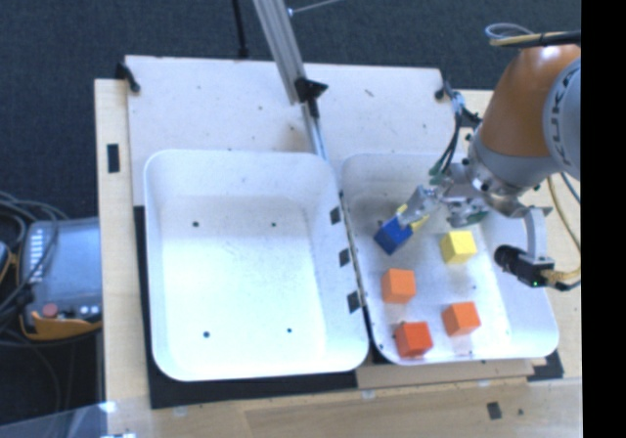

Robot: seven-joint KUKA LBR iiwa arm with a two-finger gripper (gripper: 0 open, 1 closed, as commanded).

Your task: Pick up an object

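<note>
No writing can be read anywhere. The hand (423,203) hangs over the right bin (528,333) toward the tabletop's far edge, its fingers narrowly gripping a blue block (392,235) with a yellow piece touching it. A yellow block (458,246) and three orange blocks (398,284) (461,318) (414,337) lie nearer the front edge.

We can't read any text, label, brand or number anywhere here. The coloured blocks just below the gripper (419,203) have plain faces, and the white bins (156,231) carry only dark specks. Far off to the gripper's left there's a grey box (61,265) with some tiny lights or buttons on it, but it's way too small and blurry for us to make out any writing.
</note>
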